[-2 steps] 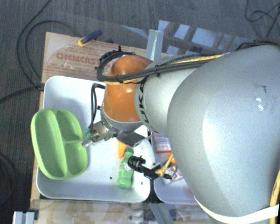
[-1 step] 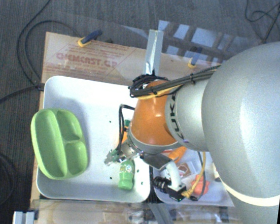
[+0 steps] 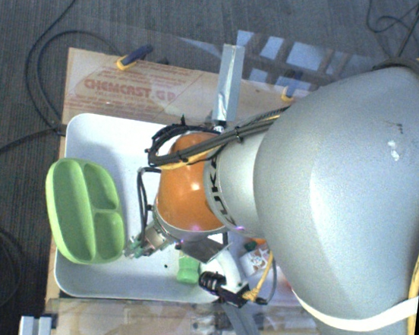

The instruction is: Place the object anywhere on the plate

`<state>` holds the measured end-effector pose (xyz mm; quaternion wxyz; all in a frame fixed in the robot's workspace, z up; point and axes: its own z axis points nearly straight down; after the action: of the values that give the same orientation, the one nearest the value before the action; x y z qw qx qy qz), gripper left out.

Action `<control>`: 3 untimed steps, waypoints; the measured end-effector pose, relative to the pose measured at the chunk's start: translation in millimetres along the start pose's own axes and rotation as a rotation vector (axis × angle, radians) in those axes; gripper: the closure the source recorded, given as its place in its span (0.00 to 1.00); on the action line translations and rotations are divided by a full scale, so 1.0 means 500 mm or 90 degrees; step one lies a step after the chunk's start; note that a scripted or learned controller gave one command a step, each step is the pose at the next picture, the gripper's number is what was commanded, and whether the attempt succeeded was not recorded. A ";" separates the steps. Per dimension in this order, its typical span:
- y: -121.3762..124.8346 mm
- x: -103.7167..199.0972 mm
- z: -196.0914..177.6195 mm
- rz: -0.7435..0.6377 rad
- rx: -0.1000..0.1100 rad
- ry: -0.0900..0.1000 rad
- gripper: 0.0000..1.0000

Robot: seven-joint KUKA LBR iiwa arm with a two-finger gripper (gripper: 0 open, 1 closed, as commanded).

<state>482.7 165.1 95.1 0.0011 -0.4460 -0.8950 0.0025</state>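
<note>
- While we watch, the gripper [image 3: 138, 247] hangs just beside the green plate [image 3: 81, 211]; we cannot tell how its jaws stand.
- We see a green object [image 3: 188, 270] lying on the bin [image 3: 102, 283] floor, off the plate, so placing remains undone.

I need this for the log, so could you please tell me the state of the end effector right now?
End effector: cannot be told; it sits low in the bin beside the green plate.

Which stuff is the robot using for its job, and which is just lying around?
For the job:
plate, light green with compartments
gripper, at the plate's edge
green block, likely the object

Lying about:
yellow clamp
cables on the floor
</note>
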 end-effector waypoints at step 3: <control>0.227 -0.095 -0.175 -0.115 -0.002 -0.002 1.00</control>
<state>602.2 196.0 181.8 -0.0007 -0.3633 -0.9317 0.0020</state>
